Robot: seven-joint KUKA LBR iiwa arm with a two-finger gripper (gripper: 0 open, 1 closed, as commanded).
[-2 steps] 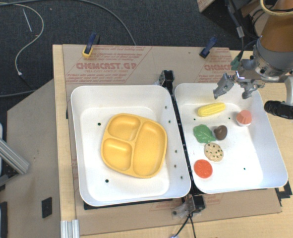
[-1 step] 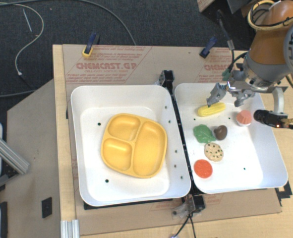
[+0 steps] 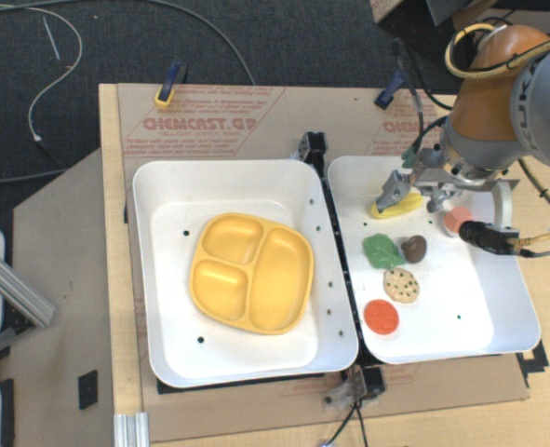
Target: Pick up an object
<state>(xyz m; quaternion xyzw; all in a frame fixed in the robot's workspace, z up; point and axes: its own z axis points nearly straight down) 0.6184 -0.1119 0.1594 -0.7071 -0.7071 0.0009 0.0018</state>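
My gripper (image 3: 414,196) hangs low over the far part of the right bin (image 3: 498,329), open. Its left finger (image 3: 391,192) is right over a yellow banana-shaped toy (image 3: 400,207) that lies on the bin floor; nothing sits between the fingers. A pink piece (image 3: 456,219) lies just right of the gripper, partly hidden by the wrist. Nearer the front lie a green leaf-like piece (image 3: 381,250), a small brown lump (image 3: 413,247), a speckled cookie (image 3: 401,285) and a red-orange disc (image 3: 381,317).
The left bin (image 3: 158,203) holds a yellow divided plate (image 3: 252,272). A black divider (image 3: 335,240) separates the bins. A black cable end (image 3: 484,236) trails from the wrist over the right bin. The grey-and-orange arm (image 3: 498,82) fills the upper right.
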